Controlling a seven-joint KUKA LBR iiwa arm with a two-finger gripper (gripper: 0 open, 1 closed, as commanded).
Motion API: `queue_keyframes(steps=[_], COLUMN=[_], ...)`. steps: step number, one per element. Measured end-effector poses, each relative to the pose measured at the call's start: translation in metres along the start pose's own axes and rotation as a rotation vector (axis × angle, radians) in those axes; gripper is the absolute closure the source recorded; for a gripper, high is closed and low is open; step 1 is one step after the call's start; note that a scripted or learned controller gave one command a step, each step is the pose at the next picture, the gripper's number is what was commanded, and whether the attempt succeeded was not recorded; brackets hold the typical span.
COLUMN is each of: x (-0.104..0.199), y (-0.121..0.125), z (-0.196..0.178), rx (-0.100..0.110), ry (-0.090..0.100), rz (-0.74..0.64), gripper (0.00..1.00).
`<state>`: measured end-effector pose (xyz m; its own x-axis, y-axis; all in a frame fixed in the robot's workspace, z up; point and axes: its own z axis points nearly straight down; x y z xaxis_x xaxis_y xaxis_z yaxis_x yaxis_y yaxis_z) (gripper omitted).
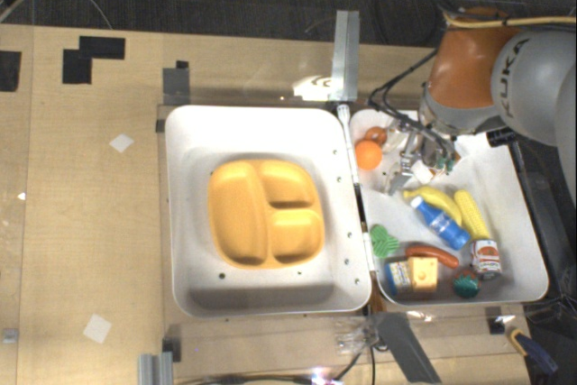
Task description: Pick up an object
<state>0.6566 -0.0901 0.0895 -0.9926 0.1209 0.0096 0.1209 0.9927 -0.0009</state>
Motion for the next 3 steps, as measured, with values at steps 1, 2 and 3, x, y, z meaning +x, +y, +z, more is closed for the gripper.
queue_keyframes(steps=[1, 2, 3], x=[-0.007, -0.001, -0.008], y=[0.001, 0.001, 0.002], z=[-0.017, -0.014, -0.029], rx=[-0.001, 0.000, -0.001], ry=[-0.034, -0.001, -0.037], rz=[-0.002, -0.003, -0.005], gripper=[1.00, 0.00, 1.00])
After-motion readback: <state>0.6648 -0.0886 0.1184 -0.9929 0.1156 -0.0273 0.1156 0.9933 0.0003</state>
